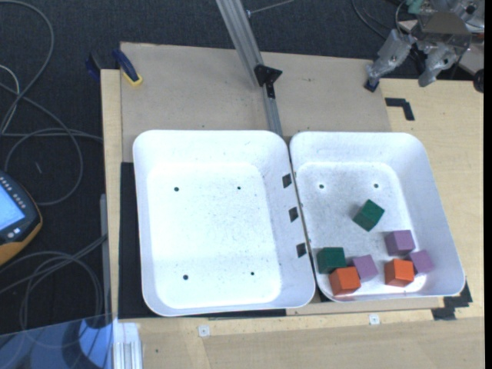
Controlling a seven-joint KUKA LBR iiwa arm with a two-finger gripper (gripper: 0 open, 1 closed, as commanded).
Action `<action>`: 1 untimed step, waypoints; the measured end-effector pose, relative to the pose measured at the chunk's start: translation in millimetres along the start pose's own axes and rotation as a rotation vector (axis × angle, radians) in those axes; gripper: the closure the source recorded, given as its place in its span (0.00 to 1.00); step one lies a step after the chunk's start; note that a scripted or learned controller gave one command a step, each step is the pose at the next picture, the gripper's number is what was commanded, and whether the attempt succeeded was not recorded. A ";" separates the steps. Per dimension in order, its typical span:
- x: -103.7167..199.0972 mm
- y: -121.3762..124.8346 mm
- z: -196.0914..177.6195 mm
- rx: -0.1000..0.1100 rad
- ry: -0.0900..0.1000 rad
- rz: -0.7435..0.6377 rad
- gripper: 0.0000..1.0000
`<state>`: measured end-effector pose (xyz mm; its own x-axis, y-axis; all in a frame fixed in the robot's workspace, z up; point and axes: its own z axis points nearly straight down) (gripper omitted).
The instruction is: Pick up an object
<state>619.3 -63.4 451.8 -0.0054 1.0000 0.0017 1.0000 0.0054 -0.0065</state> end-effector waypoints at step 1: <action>29.6 35.6 103.6 0.003 -0.001 0.003 0.00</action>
<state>654.0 -33.5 348.0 -0.0025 1.0000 0.0011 0.9999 0.0025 -0.0099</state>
